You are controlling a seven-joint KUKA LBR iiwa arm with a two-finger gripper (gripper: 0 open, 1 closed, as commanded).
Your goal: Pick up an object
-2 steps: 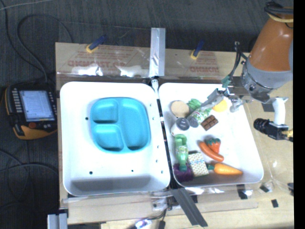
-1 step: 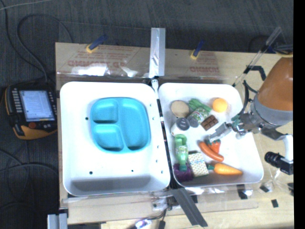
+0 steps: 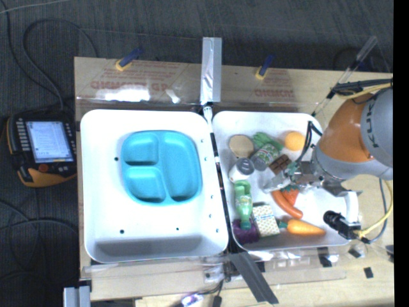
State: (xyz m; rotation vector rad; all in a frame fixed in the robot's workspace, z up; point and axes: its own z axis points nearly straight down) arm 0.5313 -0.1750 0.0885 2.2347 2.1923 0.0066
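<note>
1. Worktop (image 3: 96, 69) carries two white bins side by side; left bin (image 3: 96, 190) holds a blue divided tray (image 3: 161, 166), lying flat near its centre
2. Right bin (image 3: 332, 200) crowded with small items: round tan piece (image 3: 240, 145) at upper left, green packet (image 3: 267, 147) beside it, orange ball (image 3: 294, 140) toward upper right, grey cap-like item (image 3: 244, 167) below the tan piece
3. Green bottle (image 3: 242, 198) lies lengthwise along the bin's left side; purple item (image 3: 245, 229) at its lower end; small patterned box (image 3: 265, 219) just right of that
4. Two carrot-like pieces: one tilted (image 3: 287, 201) mid-bin, one (image 3: 301, 227) lying near the bottom wall
5. Arm (image 3: 358, 139) reaches in from the right; end effector (image 3: 295, 174) low over mid-bin, just above the tilted carrot, near a brown item (image 3: 279, 164)
6. Cannot tell whether the end effector is wide or narrow; nothing visibly held
7. Handheld pendant (image 3: 41, 147) sits on the floor left of the worktop
</note>
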